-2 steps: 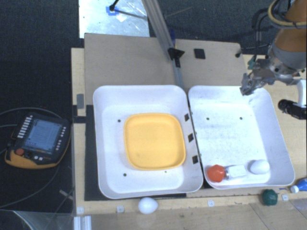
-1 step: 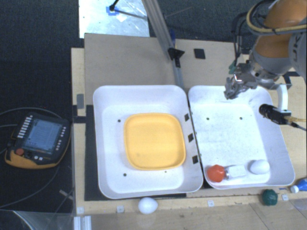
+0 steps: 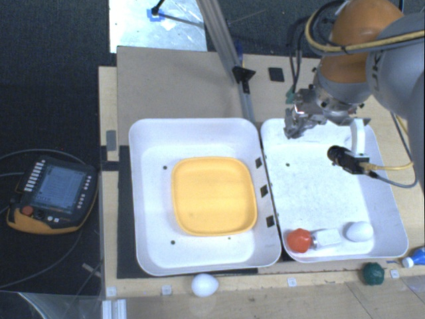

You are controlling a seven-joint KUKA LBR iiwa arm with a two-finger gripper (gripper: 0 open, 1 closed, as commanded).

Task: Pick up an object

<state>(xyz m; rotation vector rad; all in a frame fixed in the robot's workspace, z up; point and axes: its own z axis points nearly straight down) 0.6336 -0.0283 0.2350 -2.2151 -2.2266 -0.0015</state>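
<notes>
The arm point(image 3: 385, 45) was cut off by the right and top edges. The gripper's point(image 3: 297, 126) fingers were too small to judge (their spacing unclear). A blue-tipped object point(image 3: 413, 260) was clipped at the right edge, identity unclear.

Grey arm point(image 3: 398, 65) with orange band point(image 3: 362, 28), yellow and black cables, metallic gripper point(image 3: 297, 126).
</notes>
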